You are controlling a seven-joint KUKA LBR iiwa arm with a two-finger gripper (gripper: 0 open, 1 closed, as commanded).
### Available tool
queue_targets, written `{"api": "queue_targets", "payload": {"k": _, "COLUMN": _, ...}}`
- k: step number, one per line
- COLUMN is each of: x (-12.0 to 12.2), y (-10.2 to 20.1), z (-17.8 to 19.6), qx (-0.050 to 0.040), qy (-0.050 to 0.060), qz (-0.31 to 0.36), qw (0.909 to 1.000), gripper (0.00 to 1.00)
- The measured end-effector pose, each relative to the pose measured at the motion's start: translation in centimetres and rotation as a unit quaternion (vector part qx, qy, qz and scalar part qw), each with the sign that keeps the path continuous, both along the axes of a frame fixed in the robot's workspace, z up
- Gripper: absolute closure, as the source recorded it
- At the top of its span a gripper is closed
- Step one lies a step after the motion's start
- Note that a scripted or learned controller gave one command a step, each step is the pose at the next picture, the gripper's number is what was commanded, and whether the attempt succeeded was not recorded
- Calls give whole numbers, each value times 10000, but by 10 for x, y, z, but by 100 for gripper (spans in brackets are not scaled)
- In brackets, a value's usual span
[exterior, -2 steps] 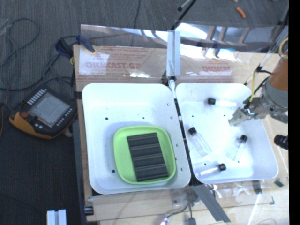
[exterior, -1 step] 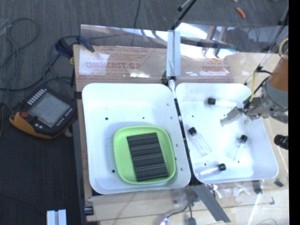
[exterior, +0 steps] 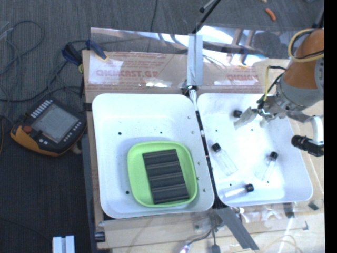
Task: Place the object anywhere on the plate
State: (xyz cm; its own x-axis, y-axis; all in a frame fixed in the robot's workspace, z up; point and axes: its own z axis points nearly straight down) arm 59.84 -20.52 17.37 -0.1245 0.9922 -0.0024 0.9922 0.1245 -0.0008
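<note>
A green plate [exterior: 135, 162] lies in the left bin [exterior: 105, 141], toward its front. A dark grey ridged block [exterior: 166, 176] rests on the plate and covers most of it. Several clear vials with black caps lie in the right bin [exterior: 295, 188]: one near the divider [exterior: 223, 160], one at the right [exterior: 266, 165], one at the front [exterior: 237, 191]. Another vial [exterior: 243, 119] lies at the back of that bin, just left of my gripper [exterior: 266, 111]. The gripper hangs over the back right of the right bin, far from the plate.
A handheld pendant [exterior: 50, 126] and cables lie on the floor to the left. A clear plastic sheet [exterior: 142, 62] stands behind both bins. The arm's orange band [exterior: 305, 62] and a black fitting [exterior: 308, 144] are over the right bin's right edge.
</note>
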Motion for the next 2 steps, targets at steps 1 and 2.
{"api": "queue_targets", "payload": {"k": 1, "x": -13, "y": 60, "z": 111, "qx": 5, "qy": -10, "qz": 419, "qw": 9991, "gripper": 0}}
{"api": "queue_targets", "payload": {"k": 2, "x": -11, "y": 110, "z": 107, "qx": 3, "qy": -1, "qz": 1441, "qw": 9896, "gripper": 0}}
